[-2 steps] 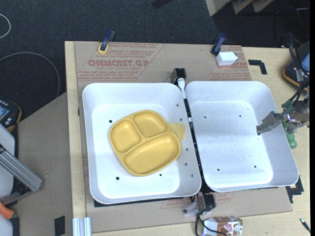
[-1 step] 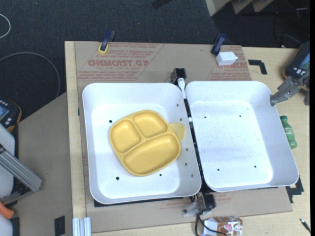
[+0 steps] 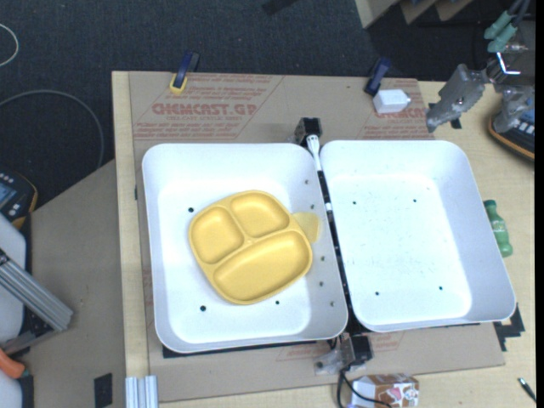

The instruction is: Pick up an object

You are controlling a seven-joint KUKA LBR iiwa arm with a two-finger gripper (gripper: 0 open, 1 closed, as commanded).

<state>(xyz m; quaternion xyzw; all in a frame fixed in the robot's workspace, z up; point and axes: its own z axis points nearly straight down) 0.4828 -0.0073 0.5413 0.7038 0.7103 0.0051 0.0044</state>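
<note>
One yellow tray (image 3: 249,246) in left bin (image 3: 170,313) | gripper (image 3: 455,100) cropped, grip state unclear, seemingly nothing held

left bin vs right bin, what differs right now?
The left shallow white bin holds a yellow three-compartment plastic plate; the right shallow white bin shows only small dark specks on its floor. The left bin sits farther from the grey claw, which is beyond the right bin's far corner. Both are white, shallow, round-cornered and rest side by side on the brown board.

two white bins (image 3: 161,228), brown board (image 3: 212,104), clamps (image 3: 181,72)
</note>
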